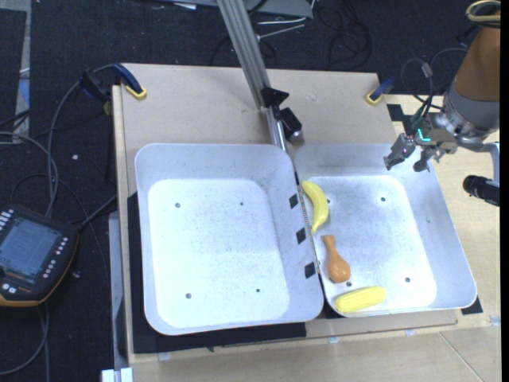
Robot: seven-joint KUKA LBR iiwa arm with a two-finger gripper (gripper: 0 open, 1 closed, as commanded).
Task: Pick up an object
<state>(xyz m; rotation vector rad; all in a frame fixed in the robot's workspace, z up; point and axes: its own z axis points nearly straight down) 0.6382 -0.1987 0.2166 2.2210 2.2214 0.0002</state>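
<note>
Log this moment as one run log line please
claw: above right bin's far right corner, holding nothing | banana, orange drumstick toy, corn cob: along right bin's left and near edge | pick: not begun

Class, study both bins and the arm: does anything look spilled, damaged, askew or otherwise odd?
Nothing stands out. The banana, orange drumstick toy and corn cob lie intact in the right bin; the gripper hovers over its far right corner.

Both white bins (215, 237) look matt, speckled plastic; the banana (316, 205) looks smooth, glossy plastic; the bench (199, 110) looks pale wood.
</note>
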